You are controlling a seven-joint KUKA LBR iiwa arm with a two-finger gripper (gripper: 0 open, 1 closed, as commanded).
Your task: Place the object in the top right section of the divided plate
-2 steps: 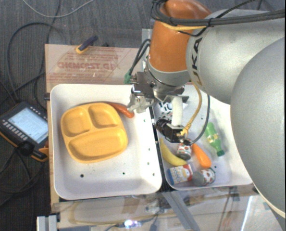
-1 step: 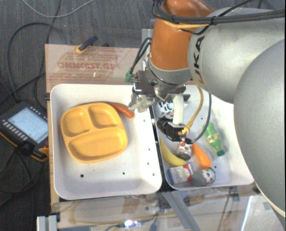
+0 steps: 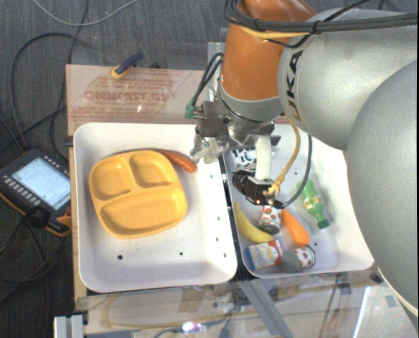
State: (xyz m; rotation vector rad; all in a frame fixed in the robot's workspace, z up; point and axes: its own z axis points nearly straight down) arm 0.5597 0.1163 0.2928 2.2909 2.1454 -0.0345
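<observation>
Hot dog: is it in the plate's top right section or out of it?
Out. The hot dog lies against the yellow plate's upper right rim, on the left bin's floor, not inside any section.

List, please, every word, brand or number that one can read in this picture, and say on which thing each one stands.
"UKA": black letters on the grey arm, cut off at the left by the orange band.
Red print on the cardboard sheet: too faint to read.
Label on the small can: too small to read.
Handheld screen: blurred, unreadable.
</observation>
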